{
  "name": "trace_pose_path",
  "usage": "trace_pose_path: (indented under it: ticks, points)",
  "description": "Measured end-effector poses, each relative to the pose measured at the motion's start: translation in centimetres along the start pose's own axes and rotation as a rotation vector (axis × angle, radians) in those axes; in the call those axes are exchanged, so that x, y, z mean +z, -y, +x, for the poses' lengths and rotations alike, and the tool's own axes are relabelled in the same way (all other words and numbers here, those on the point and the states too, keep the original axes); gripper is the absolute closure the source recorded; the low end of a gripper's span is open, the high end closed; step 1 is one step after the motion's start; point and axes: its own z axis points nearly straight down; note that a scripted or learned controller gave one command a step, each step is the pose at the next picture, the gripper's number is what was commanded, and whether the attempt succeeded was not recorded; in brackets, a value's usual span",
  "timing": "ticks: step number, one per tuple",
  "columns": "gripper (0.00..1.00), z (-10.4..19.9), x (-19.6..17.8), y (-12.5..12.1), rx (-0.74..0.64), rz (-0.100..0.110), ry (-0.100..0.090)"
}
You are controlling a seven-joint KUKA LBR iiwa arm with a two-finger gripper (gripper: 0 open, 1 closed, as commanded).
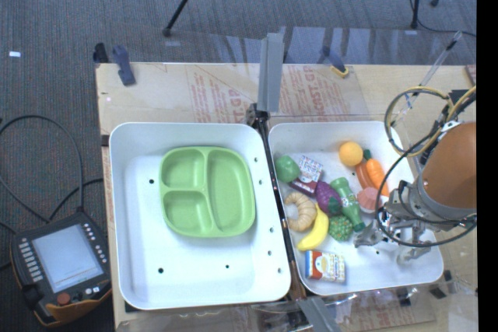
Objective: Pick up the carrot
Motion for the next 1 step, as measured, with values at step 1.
trace_pose_path:
  ticks: [1]
  points:
    - [0.0, -3.64, -0.05, 6.05, 0.07, 0.002, 0.002]
